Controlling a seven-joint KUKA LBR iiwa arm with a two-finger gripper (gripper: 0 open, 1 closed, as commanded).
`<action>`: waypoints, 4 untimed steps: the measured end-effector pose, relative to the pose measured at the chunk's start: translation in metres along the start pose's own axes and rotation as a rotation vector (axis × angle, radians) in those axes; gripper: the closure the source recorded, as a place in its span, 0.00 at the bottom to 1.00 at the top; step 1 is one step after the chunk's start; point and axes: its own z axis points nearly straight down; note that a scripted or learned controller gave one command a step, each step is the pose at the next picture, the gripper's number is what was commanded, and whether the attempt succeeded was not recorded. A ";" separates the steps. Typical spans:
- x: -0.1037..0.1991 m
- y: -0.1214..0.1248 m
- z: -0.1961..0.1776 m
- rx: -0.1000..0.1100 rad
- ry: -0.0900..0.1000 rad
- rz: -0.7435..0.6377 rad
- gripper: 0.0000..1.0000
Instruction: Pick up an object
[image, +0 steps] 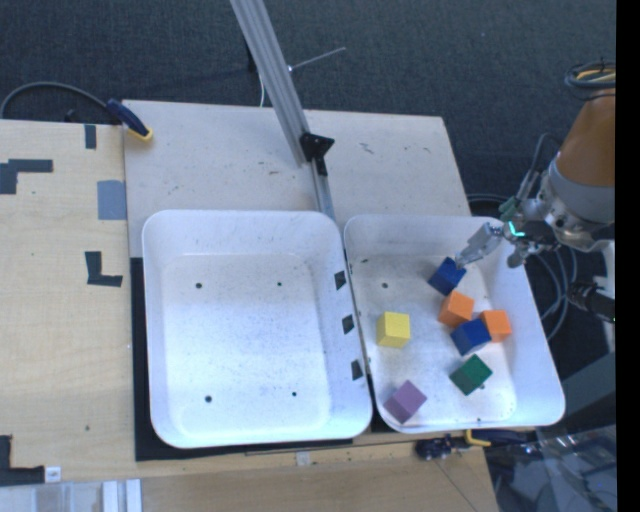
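Blue cube (447, 275), tilted, just below the gripper (484, 243)

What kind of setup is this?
Likely a robot lab grasping bench: two white bins side by side, coloured blocks in the right one, and an arm with its gripper over that bin.

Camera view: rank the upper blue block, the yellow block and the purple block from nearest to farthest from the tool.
1. The upper blue block, just below and left of the tool, in the right bin's upper part.
2. The yellow block, mid-bin, toward its left side.
3. The purple block, near the bin's bottom edge, farthest from the tool.
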 end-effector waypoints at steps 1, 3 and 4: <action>0.000 0.001 -0.003 -0.004 -0.001 -0.001 0.00; -0.008 -0.006 0.111 0.002 -0.001 0.000 0.00; -0.007 -0.007 0.145 0.000 -0.002 -0.001 0.00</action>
